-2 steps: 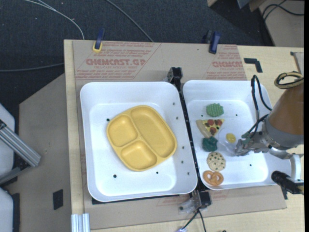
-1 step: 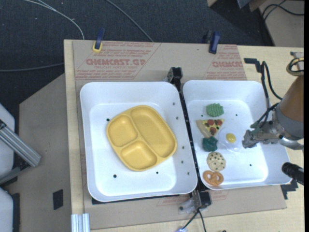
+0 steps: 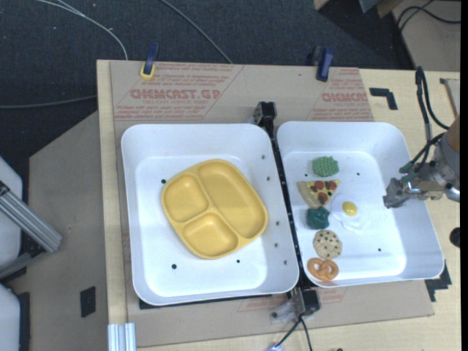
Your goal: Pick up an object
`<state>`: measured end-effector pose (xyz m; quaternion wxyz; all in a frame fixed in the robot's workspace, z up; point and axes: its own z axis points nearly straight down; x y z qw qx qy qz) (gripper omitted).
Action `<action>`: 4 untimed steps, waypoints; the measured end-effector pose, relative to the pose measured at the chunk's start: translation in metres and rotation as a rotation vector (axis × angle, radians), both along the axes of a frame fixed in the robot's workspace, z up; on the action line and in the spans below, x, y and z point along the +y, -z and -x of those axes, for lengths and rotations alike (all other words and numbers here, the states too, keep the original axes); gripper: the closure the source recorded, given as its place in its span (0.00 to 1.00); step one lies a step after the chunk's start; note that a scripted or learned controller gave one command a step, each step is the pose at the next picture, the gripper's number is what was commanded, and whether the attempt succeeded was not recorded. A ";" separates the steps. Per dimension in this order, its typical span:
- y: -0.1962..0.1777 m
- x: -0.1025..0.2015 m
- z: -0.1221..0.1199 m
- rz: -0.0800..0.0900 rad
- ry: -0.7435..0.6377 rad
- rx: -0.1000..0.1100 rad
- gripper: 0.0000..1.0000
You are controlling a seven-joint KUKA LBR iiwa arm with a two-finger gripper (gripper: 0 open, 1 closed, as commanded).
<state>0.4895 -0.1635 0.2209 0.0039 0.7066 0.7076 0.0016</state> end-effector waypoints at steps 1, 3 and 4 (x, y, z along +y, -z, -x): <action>-0.049 -0.001 -0.002 0.000 0.000 0.000 1.00; -0.017 0.107 -0.014 -0.006 -0.005 0.011 1.00; -0.008 0.169 -0.017 -0.007 -0.005 0.012 1.00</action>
